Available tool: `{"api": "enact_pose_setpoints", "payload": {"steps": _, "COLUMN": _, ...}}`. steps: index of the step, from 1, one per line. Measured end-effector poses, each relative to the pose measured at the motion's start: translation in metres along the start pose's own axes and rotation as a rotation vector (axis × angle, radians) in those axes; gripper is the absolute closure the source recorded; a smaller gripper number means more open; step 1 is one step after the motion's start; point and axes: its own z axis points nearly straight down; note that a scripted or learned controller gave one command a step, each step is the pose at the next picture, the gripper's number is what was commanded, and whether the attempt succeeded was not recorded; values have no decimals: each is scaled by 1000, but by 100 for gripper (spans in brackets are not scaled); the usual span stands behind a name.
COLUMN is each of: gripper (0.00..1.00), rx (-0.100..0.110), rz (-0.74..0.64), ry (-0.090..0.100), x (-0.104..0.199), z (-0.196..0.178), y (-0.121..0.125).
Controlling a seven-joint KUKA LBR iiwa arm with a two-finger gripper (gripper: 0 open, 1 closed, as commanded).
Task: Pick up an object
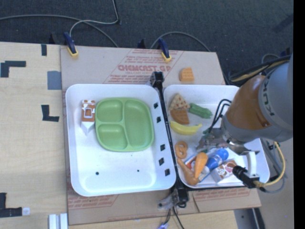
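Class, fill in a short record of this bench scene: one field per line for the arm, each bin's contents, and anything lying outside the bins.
arm: over right bin, reaching in from the right
hand: low among the toys
left bin: green divided plate, small carton
right bin: banana, carrot, pretzel, blue bottle
outside bins: orange waffle block

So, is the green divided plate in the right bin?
No, the green divided plate lies in the left bin.

Bench: cardboard sheet, two white bins, orange block.
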Motion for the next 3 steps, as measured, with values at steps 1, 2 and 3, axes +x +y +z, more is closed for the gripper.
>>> {"api": "enact_pose_setpoints", "payload": {"steps": 1, "gripper": 100, "rx": 4, "rz": -2, "ry": 3, "x": 35, "z": -118, "y": 19}}
{"api": "enact_pose_setpoints", "payload": {"steps": 2, "gripper": 100, "rx": 8, "rz": -1, "ry": 3, "x": 44, "z": -87, "y": 57}}
{"api": "enact_pose_setpoints", "payload": {"steps": 3, "gripper": 100, "rx": 7, "rz": -2, "ry": 4, "x": 68, "z": -94, "y": 103}}
